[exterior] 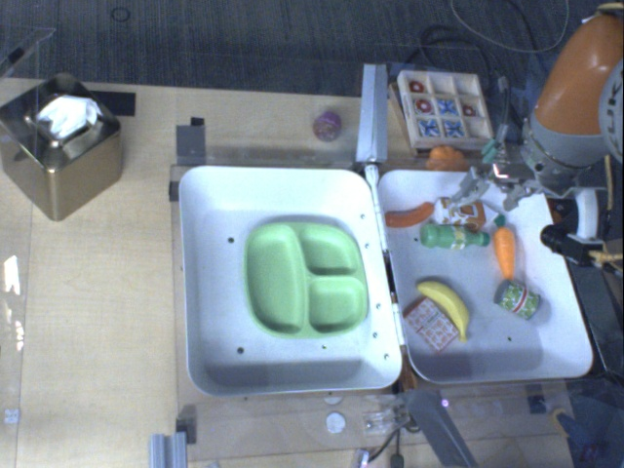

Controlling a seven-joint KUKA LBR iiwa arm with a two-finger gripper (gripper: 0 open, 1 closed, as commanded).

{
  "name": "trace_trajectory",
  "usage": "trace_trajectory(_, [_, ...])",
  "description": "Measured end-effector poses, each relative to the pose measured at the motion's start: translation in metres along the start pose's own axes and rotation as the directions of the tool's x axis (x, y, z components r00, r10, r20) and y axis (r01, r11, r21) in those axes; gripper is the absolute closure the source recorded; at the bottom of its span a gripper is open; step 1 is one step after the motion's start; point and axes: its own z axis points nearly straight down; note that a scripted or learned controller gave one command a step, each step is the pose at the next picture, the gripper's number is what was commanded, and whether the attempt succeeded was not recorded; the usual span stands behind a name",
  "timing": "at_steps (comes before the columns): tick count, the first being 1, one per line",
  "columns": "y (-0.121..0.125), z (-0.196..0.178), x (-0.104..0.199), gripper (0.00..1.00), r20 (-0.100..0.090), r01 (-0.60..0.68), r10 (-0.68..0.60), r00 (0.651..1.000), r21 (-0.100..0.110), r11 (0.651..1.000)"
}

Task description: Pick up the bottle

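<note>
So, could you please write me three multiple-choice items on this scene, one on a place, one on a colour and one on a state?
1. Where is the bottle?
A. left bin
B. right bin
C. bench

2. What colour is the tray?
A. green
B. red
C. blue

3. How does the bottle rest?
A. upright
B. on its side
C. lifted by the gripper

Key: 1 B, it lies in the right bin beside the carrot. 2 A, its compartments are light green. 3 B, it lies flat below the gripper.
</note>
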Motion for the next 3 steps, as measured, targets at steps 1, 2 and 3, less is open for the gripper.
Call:
trace_trajectory(1, [0.009, 0.083, -0.003, 0.00, 0.008, 0.155, -0.154, 0.988, -0.025, 0.988])
trace_trajectory(2, [-0.055, 0.120, -0.031, 0.00, 0.005, 0.198, -0.198, 0.980, -0.008, 0.980])
trace_trajectory(3, [-0.055, 0.120, -0.031, 0.00, 0.005, 0.198, -0.198, 0.980, -0.008, 0.980])
